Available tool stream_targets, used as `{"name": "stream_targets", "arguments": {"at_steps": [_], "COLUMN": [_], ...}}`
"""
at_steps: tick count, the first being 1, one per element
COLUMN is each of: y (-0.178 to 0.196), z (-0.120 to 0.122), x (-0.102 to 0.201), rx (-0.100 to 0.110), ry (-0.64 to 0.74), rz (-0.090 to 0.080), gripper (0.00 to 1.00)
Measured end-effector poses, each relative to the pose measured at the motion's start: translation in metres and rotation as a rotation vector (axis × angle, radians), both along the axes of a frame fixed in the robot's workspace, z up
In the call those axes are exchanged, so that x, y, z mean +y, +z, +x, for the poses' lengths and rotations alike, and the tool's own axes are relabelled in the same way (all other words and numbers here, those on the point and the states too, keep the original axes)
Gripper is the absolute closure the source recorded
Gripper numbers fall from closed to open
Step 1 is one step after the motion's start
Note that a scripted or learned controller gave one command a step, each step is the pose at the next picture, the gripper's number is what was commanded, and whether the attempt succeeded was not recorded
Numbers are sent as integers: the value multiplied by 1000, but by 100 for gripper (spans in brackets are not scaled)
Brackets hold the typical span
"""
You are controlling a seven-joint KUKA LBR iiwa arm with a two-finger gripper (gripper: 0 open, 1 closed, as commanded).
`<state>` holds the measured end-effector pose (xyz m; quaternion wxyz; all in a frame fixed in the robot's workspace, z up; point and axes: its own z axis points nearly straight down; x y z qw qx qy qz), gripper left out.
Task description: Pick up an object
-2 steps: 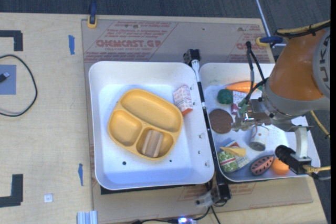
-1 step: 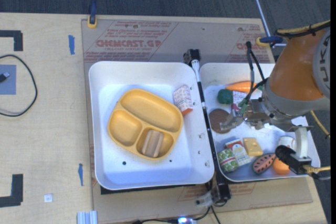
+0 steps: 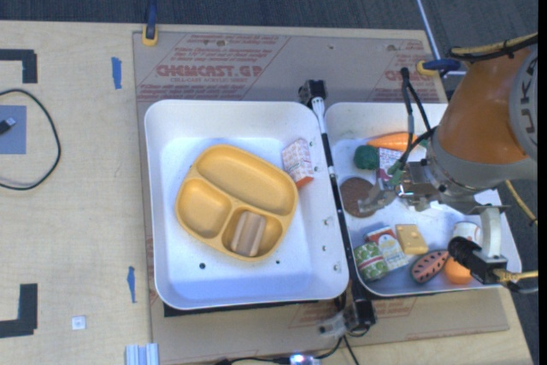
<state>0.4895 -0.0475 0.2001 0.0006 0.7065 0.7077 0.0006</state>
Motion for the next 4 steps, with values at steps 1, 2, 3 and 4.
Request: {"name": "stream_targets", "arguments": {"at_steps": [1,2,3,4], "y": [-113,-102,-15,23], "z": [-8,-6,36,-9], "x": [-54,-54,19,68], "rx": [-5,-11,0,3], "ry": [-1,-1,0,1], "rz": [-1,-3,1,1], "gripper": [0,100,100,100]}}
